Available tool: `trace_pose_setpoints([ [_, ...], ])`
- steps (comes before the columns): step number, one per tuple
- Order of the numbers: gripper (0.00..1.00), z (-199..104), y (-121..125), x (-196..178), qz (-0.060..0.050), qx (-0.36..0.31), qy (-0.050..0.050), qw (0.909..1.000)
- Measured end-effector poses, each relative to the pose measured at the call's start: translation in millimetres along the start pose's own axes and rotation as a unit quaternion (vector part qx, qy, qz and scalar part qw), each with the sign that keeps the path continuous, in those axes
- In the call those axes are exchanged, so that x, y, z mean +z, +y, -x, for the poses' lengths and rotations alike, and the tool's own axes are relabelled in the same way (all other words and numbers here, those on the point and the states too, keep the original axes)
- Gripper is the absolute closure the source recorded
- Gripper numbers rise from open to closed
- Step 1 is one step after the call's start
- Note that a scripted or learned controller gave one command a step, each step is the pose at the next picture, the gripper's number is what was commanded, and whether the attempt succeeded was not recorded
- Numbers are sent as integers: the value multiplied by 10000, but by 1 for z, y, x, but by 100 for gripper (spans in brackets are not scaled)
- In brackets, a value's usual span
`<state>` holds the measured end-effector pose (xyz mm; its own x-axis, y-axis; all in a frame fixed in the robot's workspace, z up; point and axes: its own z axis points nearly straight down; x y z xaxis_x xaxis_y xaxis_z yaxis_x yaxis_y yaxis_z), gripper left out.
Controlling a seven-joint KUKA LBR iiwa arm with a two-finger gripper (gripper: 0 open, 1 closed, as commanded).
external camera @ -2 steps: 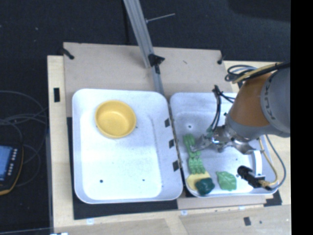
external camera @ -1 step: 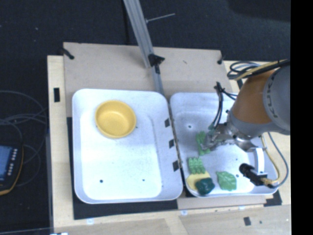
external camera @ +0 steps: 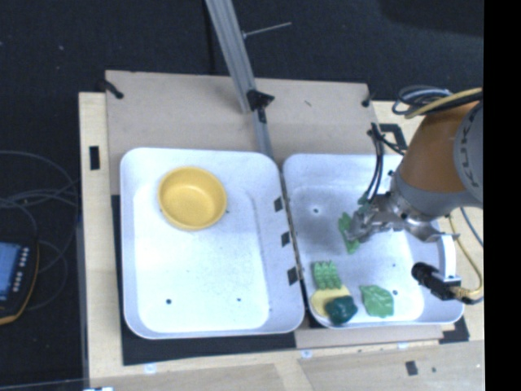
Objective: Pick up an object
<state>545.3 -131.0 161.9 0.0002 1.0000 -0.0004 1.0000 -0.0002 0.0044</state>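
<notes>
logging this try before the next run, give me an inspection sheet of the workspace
surface: bench with two white bins, left bin and right bin, side by side
job's things: yellow bowl in the left bin; green block, green piece and dark green and yellow thing along the right bin's near edge; green item at the gripper
clutter: nothing seen
grippers: gripper low in the right bin at the green item; a hold cannot be told
cables: black cables along the arm; cords left of the bench
surroundings: metal pole; handheld device far left

A yellow bowl (external camera: pixel 193 198) sits in the left bin (external camera: pixel 203 300); a dark handheld device (external camera: pixel 15 279) lies far left.
</notes>
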Motion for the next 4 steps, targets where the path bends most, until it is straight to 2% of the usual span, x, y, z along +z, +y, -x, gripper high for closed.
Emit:
trace_pose_setpoints([
  [1, 100, -1, 2, -63, 9, 0, -2, 10000],
  [2, 100, -1, 3, -64, -18, -2, 4, 10000],
  [3, 100, -46, 12, -58, -21, -19, 5, 10000],
  [4, 100, -91, 23, -69, -16, -19, 7, 10000],
])
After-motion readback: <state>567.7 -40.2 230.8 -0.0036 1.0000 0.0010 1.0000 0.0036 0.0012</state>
